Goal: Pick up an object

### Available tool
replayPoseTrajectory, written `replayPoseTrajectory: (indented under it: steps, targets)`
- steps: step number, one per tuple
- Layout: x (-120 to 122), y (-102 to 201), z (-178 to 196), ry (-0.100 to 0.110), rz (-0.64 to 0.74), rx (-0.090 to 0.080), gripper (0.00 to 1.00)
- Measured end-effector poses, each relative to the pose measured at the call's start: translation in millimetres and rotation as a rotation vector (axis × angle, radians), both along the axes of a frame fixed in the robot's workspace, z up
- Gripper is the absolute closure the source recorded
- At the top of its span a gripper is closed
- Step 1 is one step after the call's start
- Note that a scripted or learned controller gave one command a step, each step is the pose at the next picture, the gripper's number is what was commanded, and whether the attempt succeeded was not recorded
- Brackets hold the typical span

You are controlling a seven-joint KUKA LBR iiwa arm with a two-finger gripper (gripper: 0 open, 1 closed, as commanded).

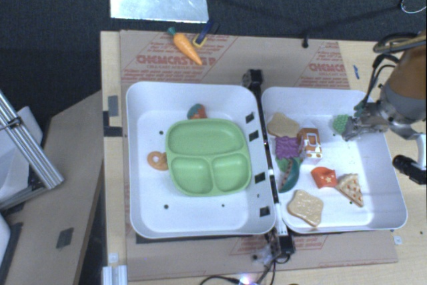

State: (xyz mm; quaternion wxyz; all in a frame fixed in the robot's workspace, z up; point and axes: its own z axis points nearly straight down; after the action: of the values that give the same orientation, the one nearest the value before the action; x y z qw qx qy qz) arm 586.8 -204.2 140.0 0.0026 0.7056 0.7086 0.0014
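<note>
The gripper (351,131) is hovering at the right bin (390,173) beside a green toy (341,123); whether its claw is spread cannot be told. Centring over the toy before descending looks wise.

A single fixed camera looks down at a slant from above the tabletop (220,50), far enough back to take in both white bins (143,143) side by side, the arm (407,87) entering from the right.
</note>
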Motion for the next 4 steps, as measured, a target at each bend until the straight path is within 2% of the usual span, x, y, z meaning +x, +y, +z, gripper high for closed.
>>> replayPoseTrajectory:
  steps: [1, 2, 3, 4]
  targets:
    - [-1.8, -2.4, 64.4, -0.002, 0.000, -0.001, 1.00]
    - [-0.6, -2.6, 85.8, 0.001, 0.001, 0.000, 1.00]
    - [12.5, 48.2, 95.2, 0.002, 0.005, 0.002, 1.00]
    - [11.4, 102.3, 85.0, 0.005, 0.005, 0.003, 1.00]
